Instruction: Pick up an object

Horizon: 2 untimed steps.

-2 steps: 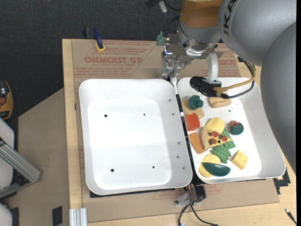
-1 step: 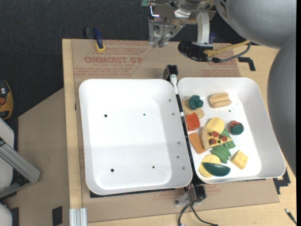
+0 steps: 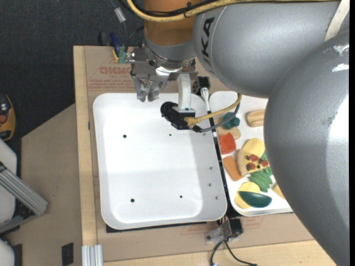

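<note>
The gripper (image 3: 146, 91) hangs near the top centre of the frame, over the upper rim of the left bin (image 3: 111, 204) — its short grey fingers sit close together with nothing between them. The toy objects lie in the right bin (image 3: 219, 98), at the frame's right-centre: a red block (image 3: 227, 143), a yellow piece (image 3: 253, 149), green pods (image 3: 262, 177) and a tan cylinder (image 3: 255, 117) — well apart from the gripper.

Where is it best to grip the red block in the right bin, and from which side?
Probably across the red block's short width, coming straight down from above: it seems to lie flat. Toys crowd it, with an orange piece just below it, so a side approach looks blocked.
</note>
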{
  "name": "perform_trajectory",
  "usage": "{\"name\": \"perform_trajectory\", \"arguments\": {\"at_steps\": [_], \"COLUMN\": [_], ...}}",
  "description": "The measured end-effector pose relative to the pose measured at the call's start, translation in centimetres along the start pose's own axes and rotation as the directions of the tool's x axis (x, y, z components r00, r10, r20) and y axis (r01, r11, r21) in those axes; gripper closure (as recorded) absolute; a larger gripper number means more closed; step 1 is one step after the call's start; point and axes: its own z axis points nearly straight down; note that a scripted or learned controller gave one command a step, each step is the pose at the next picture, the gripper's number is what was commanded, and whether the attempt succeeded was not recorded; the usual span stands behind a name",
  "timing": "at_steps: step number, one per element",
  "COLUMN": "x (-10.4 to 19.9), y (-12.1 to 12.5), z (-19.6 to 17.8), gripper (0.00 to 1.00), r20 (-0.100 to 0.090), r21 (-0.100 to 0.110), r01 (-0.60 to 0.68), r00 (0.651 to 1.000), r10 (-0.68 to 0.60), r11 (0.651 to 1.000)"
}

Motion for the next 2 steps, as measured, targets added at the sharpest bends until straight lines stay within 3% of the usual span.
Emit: {"name": "perform_trajectory", "arguments": {"at_steps": [1,2], "x": [-0.5,0.1], "y": [0.4,4.7], "z": [-1.7,-20.4], "gripper": [1.00,1.00], "r20": [-0.001,-0.005], "r21": [-0.014,-0.035], "r01": [-0.007,-0.007], "r00": [1.000,1.000], "r10": [0.007,0.007], "r11": [1.000,0.999]}}
